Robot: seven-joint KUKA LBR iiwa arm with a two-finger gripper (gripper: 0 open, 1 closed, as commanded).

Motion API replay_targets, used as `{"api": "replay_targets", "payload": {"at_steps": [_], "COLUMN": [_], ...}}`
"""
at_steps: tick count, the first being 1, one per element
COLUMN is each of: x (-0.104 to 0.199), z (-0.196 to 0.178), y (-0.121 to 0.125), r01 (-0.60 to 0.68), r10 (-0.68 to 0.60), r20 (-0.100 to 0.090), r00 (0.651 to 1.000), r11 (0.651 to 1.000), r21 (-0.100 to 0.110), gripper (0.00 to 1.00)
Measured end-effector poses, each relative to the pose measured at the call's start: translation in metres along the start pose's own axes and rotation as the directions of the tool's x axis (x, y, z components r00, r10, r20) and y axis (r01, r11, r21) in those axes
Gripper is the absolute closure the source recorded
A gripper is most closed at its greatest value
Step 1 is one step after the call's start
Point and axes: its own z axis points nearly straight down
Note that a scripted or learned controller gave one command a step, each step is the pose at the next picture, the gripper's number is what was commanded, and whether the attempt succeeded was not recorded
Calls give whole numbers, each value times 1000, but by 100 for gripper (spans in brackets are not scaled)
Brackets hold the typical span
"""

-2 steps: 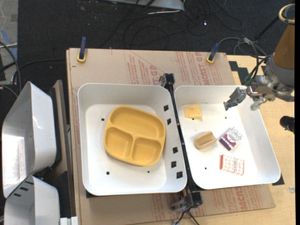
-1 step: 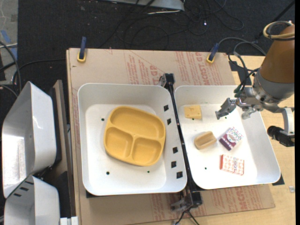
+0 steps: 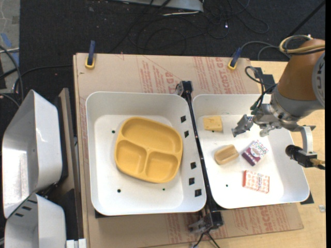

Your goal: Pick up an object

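The right bin [image 3: 289,190] holds several small objects: a pale yellow block [image 3: 212,124] at its back left, a tan rounded piece [image 3: 226,154] in the middle, a purple-and-white packet [image 3: 255,152] beside it, and a red-and-white packet [image 3: 256,181] nearer the front. My gripper [image 3: 253,127] hangs over the back of this bin, above and just behind the purple packet, with its fingers spread apart and nothing between them. The arm's orange band [image 3: 302,74] rises behind it at the right.
The left bin [image 3: 98,138] holds a yellow divided tray [image 3: 148,149]. A black divider with clips [image 3: 195,149] runs between the bins. White containers [image 3: 28,143] stand off the bench at the left. Cables lie on the dark floor behind.
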Motion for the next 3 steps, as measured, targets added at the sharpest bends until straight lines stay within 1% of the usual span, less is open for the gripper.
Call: {"api": "replay_targets", "payload": {"at_steps": [1,2,3], "x": [0,0,-3], "z": [63,50,0], "y": [-2,-1,-10], "r01": [0,-1,-2], "r10": [0,1,2], "r20": [1,1,1], "r00": [1000,1000,1000], "r11": [1000,1000,1000], "r21": [-3,-7,-8], "gripper": [0,100,100]}}
